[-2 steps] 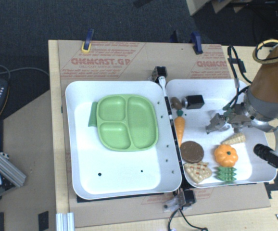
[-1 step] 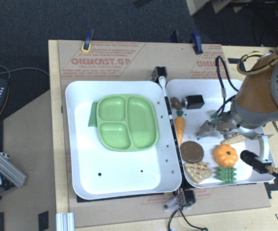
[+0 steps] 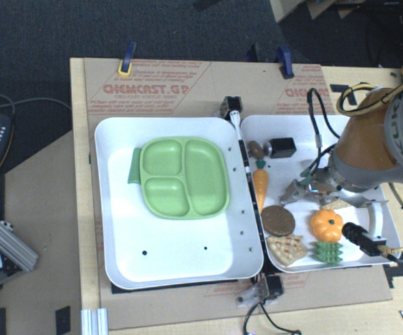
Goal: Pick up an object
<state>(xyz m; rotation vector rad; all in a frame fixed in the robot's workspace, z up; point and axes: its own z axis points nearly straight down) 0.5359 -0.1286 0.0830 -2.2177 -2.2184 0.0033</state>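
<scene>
Grey arm (image 3: 397,128), orange band (image 3: 360,142)

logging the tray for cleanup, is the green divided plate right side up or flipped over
Right side up: the plate lies flat in the left bin with its three compartments facing up.

Single arm (image 3: 386,142) enters from the right edge, over the right-hand bin. Orange band sits above the wrist, grey housing below it and to the right. Wrist angled down and leftward. Gripper (image 3: 305,188) low, metallic, pointing left toward the bin's middle. Finger state unreadable at this slant: the tips blur together. Black cables loop off the wrist on the far side and run back toward the arm's upper link.
</scene>
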